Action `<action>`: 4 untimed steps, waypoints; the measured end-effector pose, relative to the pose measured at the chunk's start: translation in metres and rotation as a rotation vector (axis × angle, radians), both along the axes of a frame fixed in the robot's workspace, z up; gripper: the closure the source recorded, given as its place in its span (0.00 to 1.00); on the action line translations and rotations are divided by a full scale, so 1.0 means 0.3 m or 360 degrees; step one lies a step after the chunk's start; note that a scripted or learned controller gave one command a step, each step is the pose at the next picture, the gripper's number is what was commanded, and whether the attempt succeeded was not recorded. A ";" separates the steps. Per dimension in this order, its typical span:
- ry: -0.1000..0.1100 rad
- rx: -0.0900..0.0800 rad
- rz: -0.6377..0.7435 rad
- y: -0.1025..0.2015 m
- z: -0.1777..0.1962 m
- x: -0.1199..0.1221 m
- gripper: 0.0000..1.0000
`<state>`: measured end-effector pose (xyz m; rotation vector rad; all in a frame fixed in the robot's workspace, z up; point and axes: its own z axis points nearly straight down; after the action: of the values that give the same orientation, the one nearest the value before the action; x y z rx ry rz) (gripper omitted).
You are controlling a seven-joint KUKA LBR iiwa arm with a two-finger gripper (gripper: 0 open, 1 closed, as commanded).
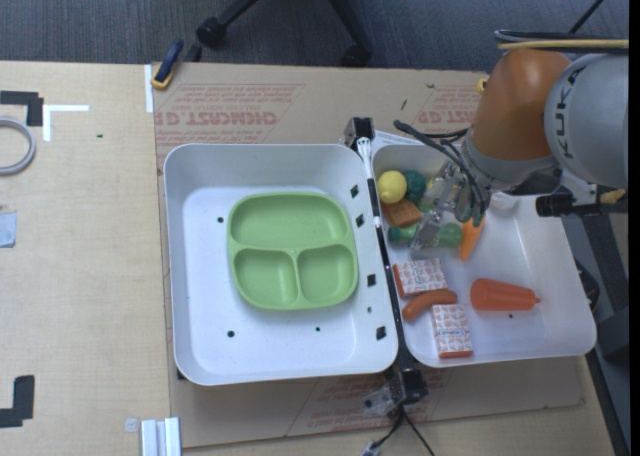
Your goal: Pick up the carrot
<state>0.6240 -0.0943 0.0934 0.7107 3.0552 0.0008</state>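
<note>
Orange tapered carrot (467,241) beside metallic hand (447,220)

My arm (585,114) is a thick, rounded thing with a smooth light-grey shell, and I can read part of the black KUKA lettering on its side. Above the wrist sits a glossy orange band (520,104), bulging like a dome. Thin black cables (430,134) loop out from under it. The gripper (445,214) is dull metal grey, narrow and angular, with small dark parts.
</note>
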 end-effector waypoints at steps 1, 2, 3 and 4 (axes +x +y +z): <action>0.0004 0.0001 0.0037 -0.072 -0.002 -0.189 0.00; 0.0001 0.0000 -0.0133 -0.098 -0.002 -0.041 0.00; -0.0003 0.0001 -0.0135 -0.098 0.031 -0.039 1.00; 0.0002 -0.0001 -0.0137 -0.015 0.583 0.011 1.00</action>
<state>0.6273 -0.0988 0.2683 0.8421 3.0228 -0.0005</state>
